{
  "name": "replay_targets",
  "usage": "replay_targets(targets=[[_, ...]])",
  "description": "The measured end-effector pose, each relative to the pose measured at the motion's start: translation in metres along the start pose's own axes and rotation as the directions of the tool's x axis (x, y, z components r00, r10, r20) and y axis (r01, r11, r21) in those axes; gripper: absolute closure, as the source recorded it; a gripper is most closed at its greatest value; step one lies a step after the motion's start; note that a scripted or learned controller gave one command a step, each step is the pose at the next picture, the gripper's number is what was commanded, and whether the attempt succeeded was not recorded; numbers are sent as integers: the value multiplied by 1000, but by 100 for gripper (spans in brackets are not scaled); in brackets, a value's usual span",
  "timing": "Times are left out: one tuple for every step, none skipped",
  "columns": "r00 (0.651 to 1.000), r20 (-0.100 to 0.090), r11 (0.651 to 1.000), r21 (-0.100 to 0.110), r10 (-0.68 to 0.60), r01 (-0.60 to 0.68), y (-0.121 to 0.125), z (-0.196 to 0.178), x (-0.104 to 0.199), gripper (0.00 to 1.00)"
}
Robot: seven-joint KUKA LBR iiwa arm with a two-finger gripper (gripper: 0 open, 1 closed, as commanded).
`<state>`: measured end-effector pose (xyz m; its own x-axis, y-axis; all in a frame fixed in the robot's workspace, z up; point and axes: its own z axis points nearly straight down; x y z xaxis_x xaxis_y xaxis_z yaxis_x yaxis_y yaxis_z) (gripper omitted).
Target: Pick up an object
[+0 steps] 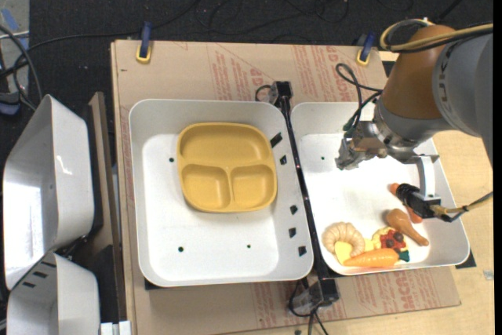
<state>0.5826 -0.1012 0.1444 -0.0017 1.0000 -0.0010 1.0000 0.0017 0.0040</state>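
My gripper (346, 159) hangs over the upper middle of the right bin (321, 129), with bare white floor beneath it. Nothing shows between its fingers. Toy food lies clustered in that bin's front corner: a pale shrimp (343, 234), an orange carrot (373, 257), a brown drumstick (405, 224) and a small red and yellow piece (391, 238). These all lie well below and to the right of the gripper in the view.
The left bin (153, 247) holds a yellow divided plate (227, 167) at its upper centre. Black clips run along the divider between the bins. Spare white bins (43, 176) stand off the bench at the left.
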Motion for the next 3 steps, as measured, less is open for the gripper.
replay_targets(targets=[[1000,1,1000,-2,0,0,6,-46,-7,100],[1000,1,1000,-2,-1,1,7,-100,-7,100],[1000,-3,1000,5,-5,5,-10,-106,38,100]])
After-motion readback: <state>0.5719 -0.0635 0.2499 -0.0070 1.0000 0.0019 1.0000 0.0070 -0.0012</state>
